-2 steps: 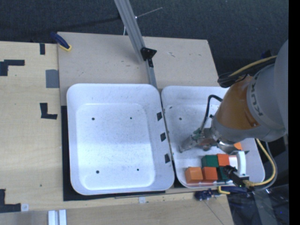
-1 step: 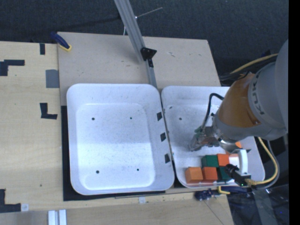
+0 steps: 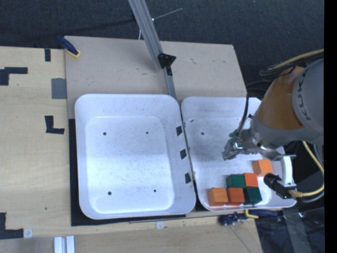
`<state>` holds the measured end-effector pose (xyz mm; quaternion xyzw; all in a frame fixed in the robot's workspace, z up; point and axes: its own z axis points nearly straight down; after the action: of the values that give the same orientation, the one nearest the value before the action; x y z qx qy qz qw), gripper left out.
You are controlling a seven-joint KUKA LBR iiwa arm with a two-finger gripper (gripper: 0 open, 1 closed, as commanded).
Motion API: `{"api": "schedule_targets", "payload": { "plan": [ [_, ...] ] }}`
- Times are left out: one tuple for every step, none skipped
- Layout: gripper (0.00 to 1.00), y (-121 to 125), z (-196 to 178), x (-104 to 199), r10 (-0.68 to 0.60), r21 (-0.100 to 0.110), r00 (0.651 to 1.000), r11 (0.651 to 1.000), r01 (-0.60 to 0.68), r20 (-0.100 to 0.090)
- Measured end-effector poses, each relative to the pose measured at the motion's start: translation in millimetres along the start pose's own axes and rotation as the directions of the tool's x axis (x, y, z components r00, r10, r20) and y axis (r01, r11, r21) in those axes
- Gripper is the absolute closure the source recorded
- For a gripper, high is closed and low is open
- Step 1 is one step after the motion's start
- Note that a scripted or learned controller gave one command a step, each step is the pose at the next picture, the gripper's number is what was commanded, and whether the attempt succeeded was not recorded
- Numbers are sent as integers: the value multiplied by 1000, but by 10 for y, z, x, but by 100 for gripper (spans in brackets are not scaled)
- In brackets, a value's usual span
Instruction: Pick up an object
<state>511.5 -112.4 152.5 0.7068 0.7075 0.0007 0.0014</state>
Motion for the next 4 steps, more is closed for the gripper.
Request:
{"api": "schedule_targets", "payload": {
  "plan": [
    [100, -28, -611, 47, -1, -2, 1000, 1000, 1, 0],
    [100, -24, -685, 52, -1, 3, 1000, 1000, 1, -1],
    [100, 169, -593, 557, -6, 5, 1000, 1000, 6, -2],
    [100, 376, -726, 1111, -7, 3, 1000, 1000, 7, -3]
  ]
}}
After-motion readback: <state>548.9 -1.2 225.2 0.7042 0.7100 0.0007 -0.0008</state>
